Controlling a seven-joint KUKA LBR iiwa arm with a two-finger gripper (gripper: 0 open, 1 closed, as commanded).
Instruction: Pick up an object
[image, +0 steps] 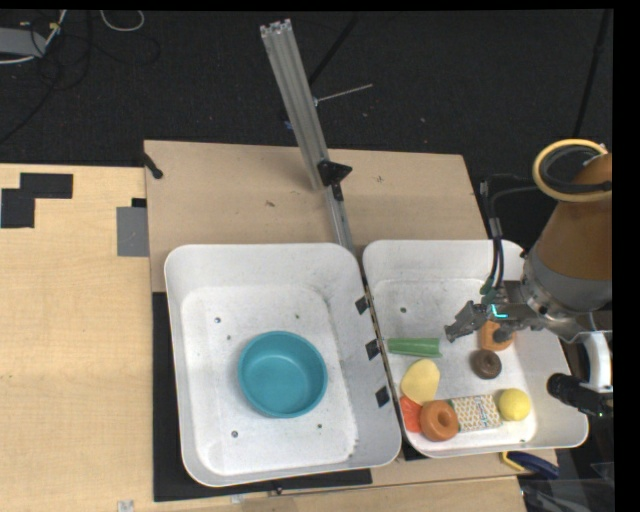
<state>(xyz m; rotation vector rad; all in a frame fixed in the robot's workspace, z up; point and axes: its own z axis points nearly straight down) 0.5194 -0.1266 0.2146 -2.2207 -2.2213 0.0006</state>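
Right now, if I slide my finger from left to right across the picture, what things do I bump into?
Blue bowl → green stick → orange ring → brown ring → small yellow ball.

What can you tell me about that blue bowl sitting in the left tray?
The blue bowl is round, teal-blue and looks like smooth plastic, with a plain rim and a slightly darker inside. It stands upright, mouth up, and nothing can be seen inside it. It rests on the floor of the left white bin, a little toward that bin's near side, apart from all four walls. Nothing else touches it. The gripper is over the right bin, well away from the bowl.
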